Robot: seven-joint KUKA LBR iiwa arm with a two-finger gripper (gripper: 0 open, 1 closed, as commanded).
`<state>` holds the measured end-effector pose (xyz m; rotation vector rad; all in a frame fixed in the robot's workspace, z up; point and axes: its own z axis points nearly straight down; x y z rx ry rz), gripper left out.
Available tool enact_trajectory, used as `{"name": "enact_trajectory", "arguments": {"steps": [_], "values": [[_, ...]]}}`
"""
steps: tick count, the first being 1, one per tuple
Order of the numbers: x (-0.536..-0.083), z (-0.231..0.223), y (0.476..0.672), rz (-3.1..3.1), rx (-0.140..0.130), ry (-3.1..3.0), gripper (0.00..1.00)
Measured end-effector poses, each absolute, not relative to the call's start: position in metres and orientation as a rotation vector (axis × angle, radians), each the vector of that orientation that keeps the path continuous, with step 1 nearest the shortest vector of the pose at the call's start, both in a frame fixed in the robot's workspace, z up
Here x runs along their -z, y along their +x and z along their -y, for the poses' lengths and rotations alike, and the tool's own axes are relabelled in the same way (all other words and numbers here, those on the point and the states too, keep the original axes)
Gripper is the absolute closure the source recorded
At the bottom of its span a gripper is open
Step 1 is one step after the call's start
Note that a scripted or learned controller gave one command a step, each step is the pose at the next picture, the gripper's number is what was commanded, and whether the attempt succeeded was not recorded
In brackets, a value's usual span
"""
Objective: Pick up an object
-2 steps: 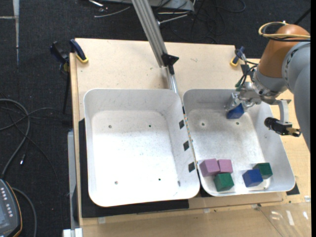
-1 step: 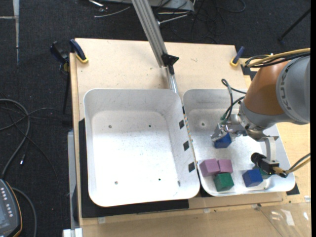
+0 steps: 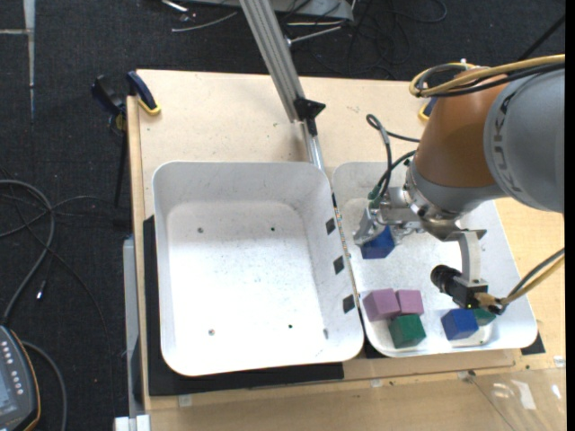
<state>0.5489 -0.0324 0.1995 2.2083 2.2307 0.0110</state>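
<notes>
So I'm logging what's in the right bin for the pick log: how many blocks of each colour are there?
Blue blocks: 2, one at the gripper at, one near the front at.
Pink/purple blocks: 2, at and.
Green blocks: 1, at.
Total: 5

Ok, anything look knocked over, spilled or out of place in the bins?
Nothing stands out. All blocks sit inside the right bin: a blue block right at the gripper, plus two pink blocks, a green block and another blue block near its front edge.
</notes>
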Motion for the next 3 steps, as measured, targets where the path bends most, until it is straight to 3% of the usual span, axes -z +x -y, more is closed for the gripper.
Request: {"name": "enact_trajectory", "arguments": {"steps": [1,2,3], "values": [[-0.195,0.038,0.547,-2.221,-0.001,2.221,0.0],[-0.208,0.109,0.561,-2.211,0.002,2.224,0.0],[-0.107,0.115,0.565,-2.224,0.008,2.227,0.0]]}}
